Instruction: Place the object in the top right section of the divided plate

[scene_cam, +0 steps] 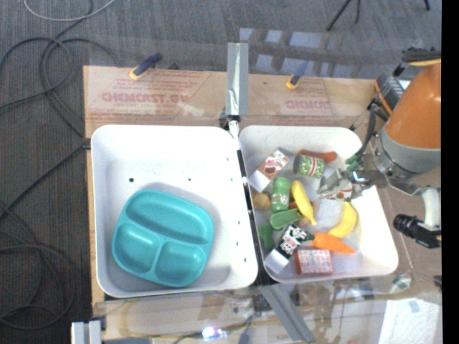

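Note:
A teal divided plate (164,237) lies in the left white bin (107,156), with one long section along its far side and two smaller ones nearer the front. The right bin (380,256) holds a heap of toy foods: a green can (309,165), two bananas (303,201) (346,221), a carrot (333,244), a red-and-white carton (274,163) and a pink box (313,261). My gripper (337,183) hangs low over the right side of that heap, just above the right-hand banana, far to the right of the plate. No toy shows clearly in its grasp.
More toys crowd the right bin: a green bottle (280,192), a black-and-white carton (289,241), a clear cup (326,211). A metal bar (233,77) stands behind the rims where the bins meet. Clamps (145,65) hold the cardboard backing.

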You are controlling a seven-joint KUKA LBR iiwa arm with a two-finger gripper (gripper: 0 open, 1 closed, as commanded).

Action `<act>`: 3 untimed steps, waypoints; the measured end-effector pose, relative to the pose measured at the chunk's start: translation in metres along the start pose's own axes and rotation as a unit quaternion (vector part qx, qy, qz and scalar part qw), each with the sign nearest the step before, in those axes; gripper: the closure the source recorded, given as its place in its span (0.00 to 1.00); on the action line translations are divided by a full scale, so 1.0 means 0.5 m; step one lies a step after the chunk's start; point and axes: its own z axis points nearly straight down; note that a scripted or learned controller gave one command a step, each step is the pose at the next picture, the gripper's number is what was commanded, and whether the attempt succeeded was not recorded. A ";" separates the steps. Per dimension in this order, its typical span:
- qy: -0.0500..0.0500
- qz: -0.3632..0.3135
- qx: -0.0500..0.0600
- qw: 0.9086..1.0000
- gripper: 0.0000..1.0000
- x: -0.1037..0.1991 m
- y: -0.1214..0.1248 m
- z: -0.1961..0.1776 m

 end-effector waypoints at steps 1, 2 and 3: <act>-0.003 0.097 0.000 0.995 1.00 -0.013 0.060 -0.391; -0.002 0.016 0.000 1.000 1.00 0.083 -0.068 -0.427; 0.000 0.022 0.002 1.000 1.00 0.173 -0.066 0.077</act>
